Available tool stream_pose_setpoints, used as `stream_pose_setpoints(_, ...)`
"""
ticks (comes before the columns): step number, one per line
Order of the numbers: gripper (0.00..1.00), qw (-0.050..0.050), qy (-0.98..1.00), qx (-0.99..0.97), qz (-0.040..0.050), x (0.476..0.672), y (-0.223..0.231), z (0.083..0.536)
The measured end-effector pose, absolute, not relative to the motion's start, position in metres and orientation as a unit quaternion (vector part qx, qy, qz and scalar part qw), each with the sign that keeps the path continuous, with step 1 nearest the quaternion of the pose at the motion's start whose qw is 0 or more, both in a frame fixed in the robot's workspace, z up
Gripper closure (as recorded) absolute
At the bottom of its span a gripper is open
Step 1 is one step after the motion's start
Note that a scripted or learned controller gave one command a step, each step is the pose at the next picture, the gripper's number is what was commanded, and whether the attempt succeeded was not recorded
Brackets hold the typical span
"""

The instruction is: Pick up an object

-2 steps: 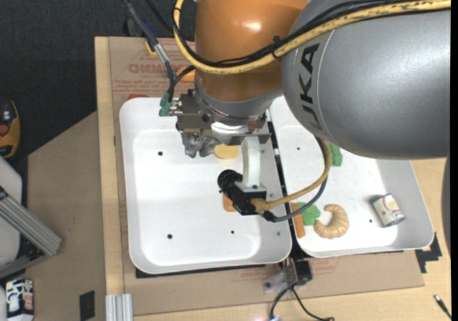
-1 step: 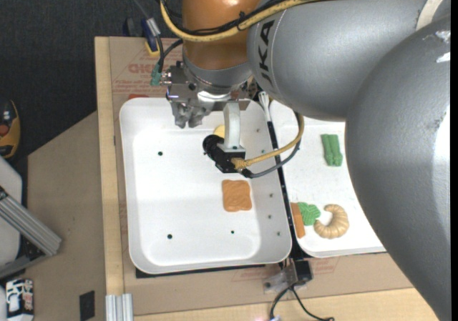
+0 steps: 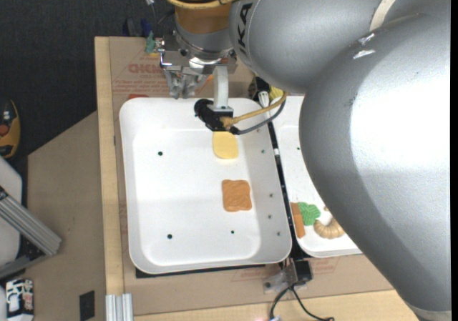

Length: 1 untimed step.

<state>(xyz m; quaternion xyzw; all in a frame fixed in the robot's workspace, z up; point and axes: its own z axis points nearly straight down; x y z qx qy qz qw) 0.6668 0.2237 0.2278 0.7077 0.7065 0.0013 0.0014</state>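
A pale yellow rounded piece [image 3: 226, 146] lies in the left white bin [image 3: 143, 169], toward its far side. A brown square piece [image 3: 237, 195] lies nearer, about the bin's middle right. My gripper [image 3: 183, 84] hangs at the far rim of the left bin, up and to the left of the yellow piece and apart from both pieces. Nothing shows in its grasp.
The right bin [image 3: 304, 244] holds a green piece [image 3: 310, 211], an orange piece [image 3: 298, 220] and a beige curled piece [image 3: 329, 228] near its left wall. The big grey arm covers most of that bin. Brown cardboard [image 3: 107, 98] borders the bins on the left.
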Motion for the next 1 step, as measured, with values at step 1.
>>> stream_pose_setpoints(1,1.00,-0.002,0.707,0.707,-0.0031,0.6071,0.2244,0.2186)
